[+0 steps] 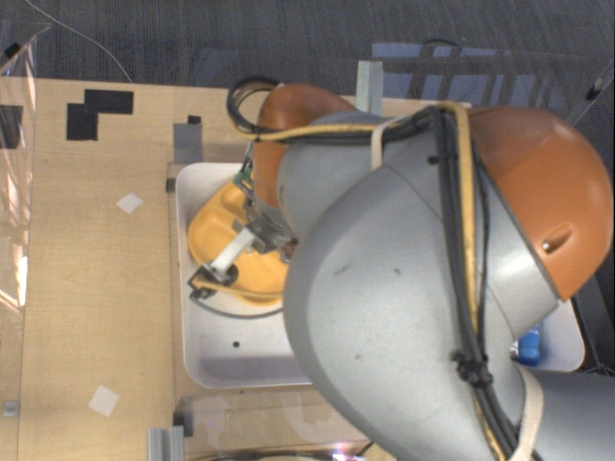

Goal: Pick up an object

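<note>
**Gripper right over the yellow thing in the left-hand bin**

Camera view: the arm [413, 286] reaches in from the right and covers most of the bench. Its gripper [261, 238] is low over the white bin [226, 363] on the view's left. The yellow thing [209, 227] lies in the far half of that bin, right under the gripper and spreading out from it toward the view's left. It looks broad and rounded to us, perhaps more than one piece, so we find no clear long axis to line up with.

The wrist hides the contact, so we cannot tell whether the gripper is released or clenched, or whether it grasps anything.

A small blue thing [528, 349] peeps out in the other bin [574, 349], well apart from the gripper.

We judge the yellow thing the likely target, with a straight lift to test any hold.
</note>
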You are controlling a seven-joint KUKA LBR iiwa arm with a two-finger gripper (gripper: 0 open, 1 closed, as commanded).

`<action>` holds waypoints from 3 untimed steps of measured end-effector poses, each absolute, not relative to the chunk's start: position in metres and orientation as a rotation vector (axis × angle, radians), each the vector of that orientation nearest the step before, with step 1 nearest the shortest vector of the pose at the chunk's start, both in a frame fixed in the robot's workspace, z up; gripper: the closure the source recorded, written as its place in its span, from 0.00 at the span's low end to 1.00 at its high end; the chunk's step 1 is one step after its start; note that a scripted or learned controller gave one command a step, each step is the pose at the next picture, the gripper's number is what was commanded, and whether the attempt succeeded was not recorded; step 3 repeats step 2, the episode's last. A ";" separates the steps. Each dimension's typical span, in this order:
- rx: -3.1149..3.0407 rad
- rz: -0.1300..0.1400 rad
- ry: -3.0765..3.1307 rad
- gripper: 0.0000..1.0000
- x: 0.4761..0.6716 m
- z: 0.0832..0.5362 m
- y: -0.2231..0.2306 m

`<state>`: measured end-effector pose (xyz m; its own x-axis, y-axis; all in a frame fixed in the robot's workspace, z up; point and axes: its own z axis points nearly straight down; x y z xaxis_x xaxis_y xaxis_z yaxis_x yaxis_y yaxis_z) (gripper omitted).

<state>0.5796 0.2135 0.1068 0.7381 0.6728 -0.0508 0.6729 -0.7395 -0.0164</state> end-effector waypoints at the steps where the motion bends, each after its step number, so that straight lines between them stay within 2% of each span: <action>1: 3.042 -0.011 0.794 0.00 0.535 0.111 0.201; 2: 3.082 -0.095 0.740 0.00 0.574 0.120 0.159; 3: 3.082 -0.095 0.740 0.00 0.574 0.120 0.159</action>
